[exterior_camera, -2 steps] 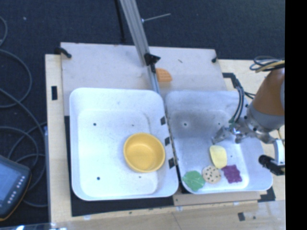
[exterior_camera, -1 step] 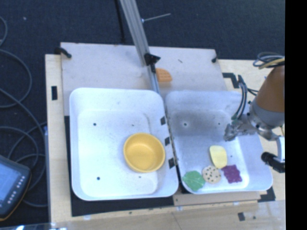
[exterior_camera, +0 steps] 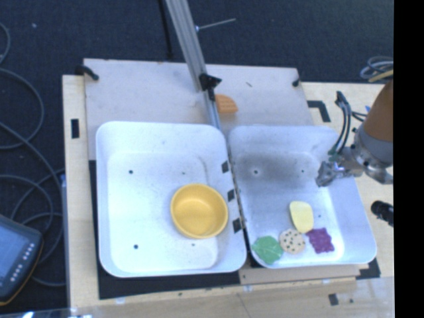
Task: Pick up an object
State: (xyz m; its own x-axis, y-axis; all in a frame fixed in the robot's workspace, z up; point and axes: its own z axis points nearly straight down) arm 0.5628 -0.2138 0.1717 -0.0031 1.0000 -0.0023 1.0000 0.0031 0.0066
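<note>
In the right bin lie a pale yellow piece, a round cookie, a purple grape bunch and a green leafy piece, all near the front. A yellow bowl sits in the left bin. My gripper hangs over the right bin's right side, up and to the right of the pale yellow piece, with nothing seen in it.
A slanted metal pole rises from behind the bins' divider. An orange object lies on the board behind the bins. Cables hang by the arm's wrist at the right edge.
</note>
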